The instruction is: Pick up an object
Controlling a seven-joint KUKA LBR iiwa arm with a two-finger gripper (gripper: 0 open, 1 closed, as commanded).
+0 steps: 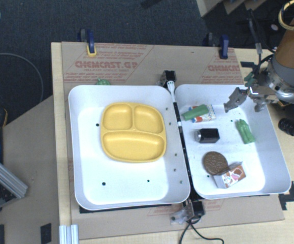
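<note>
Hand (244,96) hovers at the upper right of the right bin (273,172), can't tell how it's set. Nothing's held; the nearest thing is the green marker (245,131) just below it. That's round, slick plastic on a smooth bin, so it could roll away. The flat brown cookie (215,161) looks hard too.

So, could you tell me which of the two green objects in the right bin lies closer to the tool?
The plain green piece near the bin's right side, just below the tool. The other green item lies farther left, beside a white label.
</note>
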